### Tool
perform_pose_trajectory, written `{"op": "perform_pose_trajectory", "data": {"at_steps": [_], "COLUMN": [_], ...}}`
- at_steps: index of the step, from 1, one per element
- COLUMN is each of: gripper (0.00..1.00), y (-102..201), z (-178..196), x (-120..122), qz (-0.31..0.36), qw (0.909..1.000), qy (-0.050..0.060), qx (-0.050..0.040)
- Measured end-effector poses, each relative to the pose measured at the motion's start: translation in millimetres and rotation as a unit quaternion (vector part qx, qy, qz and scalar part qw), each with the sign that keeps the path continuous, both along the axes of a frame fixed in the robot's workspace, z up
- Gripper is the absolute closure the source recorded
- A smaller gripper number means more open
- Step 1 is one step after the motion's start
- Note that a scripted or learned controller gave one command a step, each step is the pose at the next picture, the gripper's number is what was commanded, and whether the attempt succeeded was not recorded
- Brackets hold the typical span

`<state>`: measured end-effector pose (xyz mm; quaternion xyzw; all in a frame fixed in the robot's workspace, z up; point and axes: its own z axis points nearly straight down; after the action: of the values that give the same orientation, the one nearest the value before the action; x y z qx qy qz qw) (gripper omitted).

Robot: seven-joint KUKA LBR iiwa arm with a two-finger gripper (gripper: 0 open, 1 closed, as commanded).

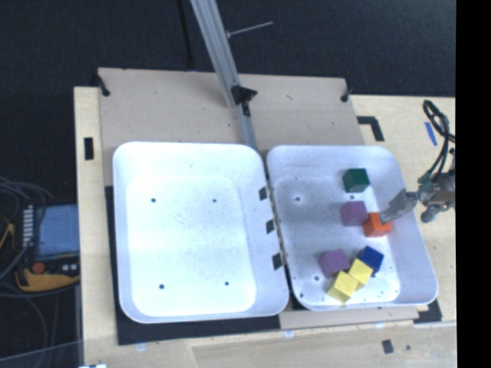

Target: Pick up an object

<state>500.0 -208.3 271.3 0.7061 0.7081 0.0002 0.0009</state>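
1. Nearest the camera, along the lower edge of the frame, runs the front of the pale wooden bench (pixel 230 347), the largest thing in view; it reaches from the left third of the picture to the right side.
2. The left bin (pixel 192 232) fills the centre-left of the frame, a shallow white tray with rounded corners and a few small dark dots on its floor.
3. The right bin (pixel 307 182) lies just beside it at centre-right, touching along the shared edge, and holds all the blocks.
4. A grey metal strut (pixel 219 48) slants down from the top centre of the frame to the gap between the bins.
5. The gripper (pixel 393 209) comes in from the right edge of the frame at mid-height and slopes down-left over the right bin's right rim. Its tip sits right at the orange block (pixel 376 225); whether it is released or clenched I cannot tell.
6. The orange block is in the right part of the right bin, just lower right of a purple block (pixel 354 212). It looks roughly cubic, with no clear long axis.
7. A green block (pixel 355 179) lies above these, toward the bin's upper right.
8. In the bin's lower part, a second purple block (pixel 333 262), a blue block (pixel 370 258) and two yellow blocks (pixel 351 278) cluster close together.
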Motion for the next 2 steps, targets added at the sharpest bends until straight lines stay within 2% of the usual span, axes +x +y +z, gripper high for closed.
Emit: {"op": "perform_pose_trajectory", "data": {"at_steps": [1, 2], "gripper": [0.0, 0.0], "y": [-0.1, 2.2], "z": [0.0, -44.5], "x": [0.0, 5.7], "qz": [-0.001, -0.001], "qw": [1.0, 1.0], "qy": [0.0, 0.002], "qx": [0.0, 0.0003]}}
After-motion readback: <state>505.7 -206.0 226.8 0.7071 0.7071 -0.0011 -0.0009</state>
